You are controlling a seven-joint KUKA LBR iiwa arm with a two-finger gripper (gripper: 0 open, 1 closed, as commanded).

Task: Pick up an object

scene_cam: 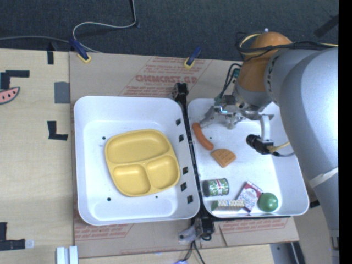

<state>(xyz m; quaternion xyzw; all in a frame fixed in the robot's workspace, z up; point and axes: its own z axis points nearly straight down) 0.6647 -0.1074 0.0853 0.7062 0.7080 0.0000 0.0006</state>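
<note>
A small orange sausage (202, 136) is seen lying in the right bin (286, 175) near its left wall — long axis slanting from upper left to lower right. The end effector (224, 113) is poised just beside it; whether it is open cannot be told.

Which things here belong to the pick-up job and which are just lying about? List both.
Job: gripper; hot dog; cracker; can; red packet; green ball; right bin.
Lying about: yellow divided tray; left bin; black cable.
</note>
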